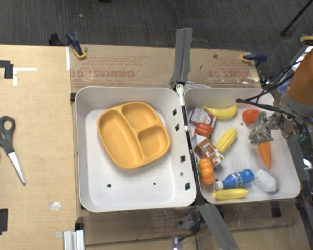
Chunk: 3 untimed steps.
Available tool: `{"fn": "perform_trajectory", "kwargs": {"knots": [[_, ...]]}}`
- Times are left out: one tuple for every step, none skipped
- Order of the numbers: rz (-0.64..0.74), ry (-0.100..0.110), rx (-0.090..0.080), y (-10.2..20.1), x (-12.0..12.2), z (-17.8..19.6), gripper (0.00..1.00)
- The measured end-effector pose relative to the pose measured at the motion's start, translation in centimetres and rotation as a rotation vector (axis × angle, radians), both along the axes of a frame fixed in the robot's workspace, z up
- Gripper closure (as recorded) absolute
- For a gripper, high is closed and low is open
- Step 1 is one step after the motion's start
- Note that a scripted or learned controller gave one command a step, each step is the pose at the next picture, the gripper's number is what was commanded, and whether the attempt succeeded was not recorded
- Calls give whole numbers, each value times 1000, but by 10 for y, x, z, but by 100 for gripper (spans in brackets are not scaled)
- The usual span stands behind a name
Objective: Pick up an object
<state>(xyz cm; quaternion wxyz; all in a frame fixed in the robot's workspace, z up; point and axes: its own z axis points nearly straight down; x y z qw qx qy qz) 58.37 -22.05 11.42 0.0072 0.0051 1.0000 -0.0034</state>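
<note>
Arm: the grey arm with its orange band (307, 82) enters at the right edge of the frame, above the right bin.
End effector: the end effector (261, 131) hangs low over the right part of the right bin (292, 191); whether it is open or closed cannot be told from this view, and nothing can be seen gripped in it.
Carrot: an orange carrot (265, 154) lies just below the end effector in the frame, its tip pointing toward the lower edge; touching or apart cannot be told.
Tomato: a red round piece (250, 116) sits just to the upper left of the end effector.
Banana: a yellow banana (221, 111) lies near the top of the right bin, left of the red piece.
Corn: a yellow corn cob (226, 139) lies tilted in the middle of the right bin, left of the end effector.
Bottle: a blue and white bottle (236, 179) lies near the bin's lower edge, above a yellow piece (230, 194).
Left bin: the left bin (88, 191) holds an orange divided plate (133, 134).
Tabletop: scissors (8, 142) lie on the tabletop (31, 103) at the left of the frame.
</note>
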Motion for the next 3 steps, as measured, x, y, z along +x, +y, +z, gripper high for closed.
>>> {"fn": "perform_trajectory", "kwargs": {"knots": [[0, 0, 0, 0, 0, 0, 0], [-92, 9, 7, -1, -8, -21, 0], [-89, 3, 5, -1, -6, -10, 100]]}}
